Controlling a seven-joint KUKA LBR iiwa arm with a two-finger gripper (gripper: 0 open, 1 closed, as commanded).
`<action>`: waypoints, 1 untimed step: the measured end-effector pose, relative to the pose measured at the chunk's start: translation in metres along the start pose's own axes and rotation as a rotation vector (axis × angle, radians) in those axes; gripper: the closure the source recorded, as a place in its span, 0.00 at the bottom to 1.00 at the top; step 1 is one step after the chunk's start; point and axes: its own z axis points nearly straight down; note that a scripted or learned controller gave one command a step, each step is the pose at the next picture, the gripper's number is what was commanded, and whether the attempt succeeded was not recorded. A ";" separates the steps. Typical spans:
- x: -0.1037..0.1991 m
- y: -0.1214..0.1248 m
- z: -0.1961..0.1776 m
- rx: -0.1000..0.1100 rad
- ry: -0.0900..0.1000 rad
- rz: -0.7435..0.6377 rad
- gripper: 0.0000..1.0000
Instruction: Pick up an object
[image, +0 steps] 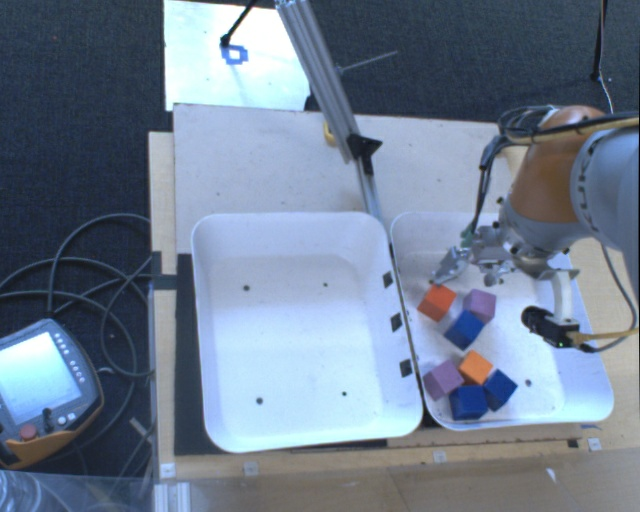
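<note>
My gripper (472, 264) hangs over the back part of the right bin (590, 400), just above and behind an orange cube (437, 302). A purple cube (480, 304) and a blue cube (464, 328) lie close beside that orange one. Near the bin's front there is a cluster: a purple cube (442, 379), a small orange cube (476, 367) and two blue cubes (467, 402) (500, 388). I see no object in the gripper.
The left bin (215, 300) sits against the right one, sharing a divider edge. A slanted metal pole (330, 85) crosses the back of the bench. A black cable plug (545, 325) dangles off the arm above the right bin. A teach pendant (40, 390) lies on the floor at left.
</note>
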 end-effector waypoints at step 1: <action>-0.001 0.002 -0.014 -0.007 -0.001 -0.001 1.00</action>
